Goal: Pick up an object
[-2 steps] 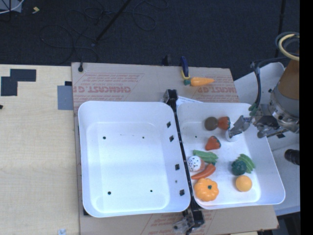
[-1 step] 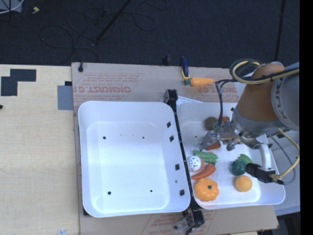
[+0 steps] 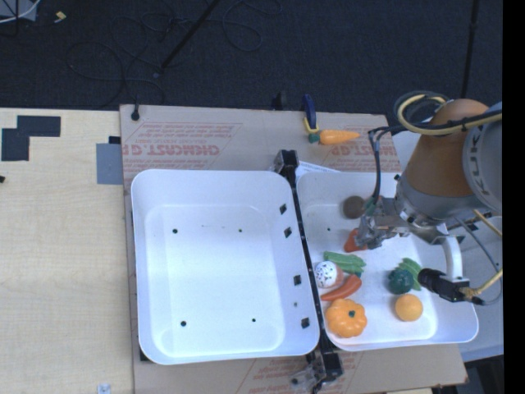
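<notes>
You see two bins side by side; the right bin (image 3: 459,332) holds the toy foods (image 3: 345,318), clustered toward its near edge, beside the left bin (image 3: 148,245).

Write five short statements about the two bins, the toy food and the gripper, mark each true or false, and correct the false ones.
1. All the toy food inside a bin lies in the right bin. True.
2. The orange pumpkin sits in the left bin. False: it sits in the right bin, near its front left corner.
3. The gripper is over the right bin, beside a red piece. True.
4. A carrot lies outside both bins, on the cardboard behind them. True.
5. The green broccoli touches the white spotted egg. False: they lie apart, with bare bin floor between them.
</notes>
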`<control>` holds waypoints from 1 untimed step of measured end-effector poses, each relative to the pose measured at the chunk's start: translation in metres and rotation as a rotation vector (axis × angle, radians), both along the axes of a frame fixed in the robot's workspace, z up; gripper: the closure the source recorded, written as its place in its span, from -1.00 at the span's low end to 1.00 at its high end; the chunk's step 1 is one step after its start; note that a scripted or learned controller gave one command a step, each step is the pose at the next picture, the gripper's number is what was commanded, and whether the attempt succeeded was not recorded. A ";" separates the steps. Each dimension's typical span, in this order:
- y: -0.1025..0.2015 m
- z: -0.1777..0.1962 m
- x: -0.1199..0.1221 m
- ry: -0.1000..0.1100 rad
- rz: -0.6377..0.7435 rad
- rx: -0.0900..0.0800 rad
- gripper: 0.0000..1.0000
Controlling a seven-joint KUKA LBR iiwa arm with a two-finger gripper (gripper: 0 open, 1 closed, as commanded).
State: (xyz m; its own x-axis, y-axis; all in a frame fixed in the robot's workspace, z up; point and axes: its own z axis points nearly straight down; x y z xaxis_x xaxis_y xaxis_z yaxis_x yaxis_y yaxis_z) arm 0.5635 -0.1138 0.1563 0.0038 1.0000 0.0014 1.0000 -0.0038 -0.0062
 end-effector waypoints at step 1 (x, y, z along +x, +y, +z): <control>0.042 0.049 0.055 -0.009 0.008 -0.001 1.00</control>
